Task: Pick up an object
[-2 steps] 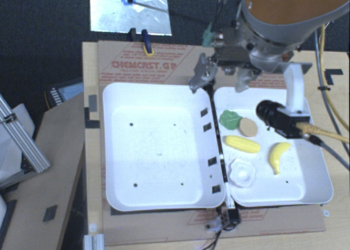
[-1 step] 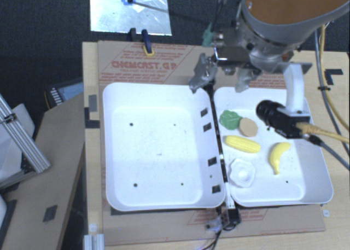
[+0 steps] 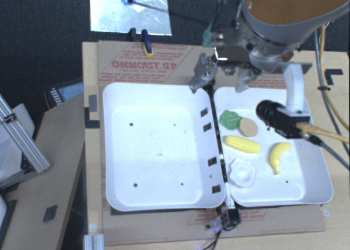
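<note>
Two grey pincer point(image 3: 222, 82) fingers spread wide, holding nothing, above the shallow white plastic right bin's point(image 3: 311, 186) rim.

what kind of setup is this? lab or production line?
Most likely a robot lab grasping bench, not production. Two shallow white bins sit taped on cardboard. Toy food, a banana and corn, lies in the right one, under a grey arm.

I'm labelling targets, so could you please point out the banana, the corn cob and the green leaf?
banana point(image 3: 278, 156): camera view, middle of its curve.
corn cob point(image 3: 242, 144): camera view, centre of its length.
green leaf point(image 3: 230, 119): camera view, centre.
</note>
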Robot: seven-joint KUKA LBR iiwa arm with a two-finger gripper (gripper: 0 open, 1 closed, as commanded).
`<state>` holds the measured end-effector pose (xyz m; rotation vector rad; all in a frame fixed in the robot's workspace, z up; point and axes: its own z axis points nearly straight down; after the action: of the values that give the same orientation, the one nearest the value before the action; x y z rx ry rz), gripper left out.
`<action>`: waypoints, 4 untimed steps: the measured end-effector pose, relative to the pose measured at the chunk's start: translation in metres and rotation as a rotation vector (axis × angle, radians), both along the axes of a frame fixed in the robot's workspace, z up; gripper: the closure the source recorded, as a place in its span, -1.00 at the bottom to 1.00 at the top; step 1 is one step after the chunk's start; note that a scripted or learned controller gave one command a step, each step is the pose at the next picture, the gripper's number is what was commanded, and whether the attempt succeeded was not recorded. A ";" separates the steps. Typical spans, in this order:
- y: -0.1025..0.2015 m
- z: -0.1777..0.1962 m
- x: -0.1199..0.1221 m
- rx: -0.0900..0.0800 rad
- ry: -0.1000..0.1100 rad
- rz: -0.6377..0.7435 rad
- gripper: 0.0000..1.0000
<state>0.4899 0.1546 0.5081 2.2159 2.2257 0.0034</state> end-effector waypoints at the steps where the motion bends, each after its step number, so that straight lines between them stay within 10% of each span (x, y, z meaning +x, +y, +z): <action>1: 0.000 0.000 0.000 0.000 0.000 0.000 -1.00; 2: 0.000 0.000 0.000 0.000 0.000 0.000 -1.00; 3: -0.019 -0.213 -0.005 -0.006 0.017 -0.006 -1.00; 4: 0.020 0.000 0.044 0.007 -0.019 0.002 -1.00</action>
<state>0.5339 0.1746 0.5078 2.2076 2.2215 0.0314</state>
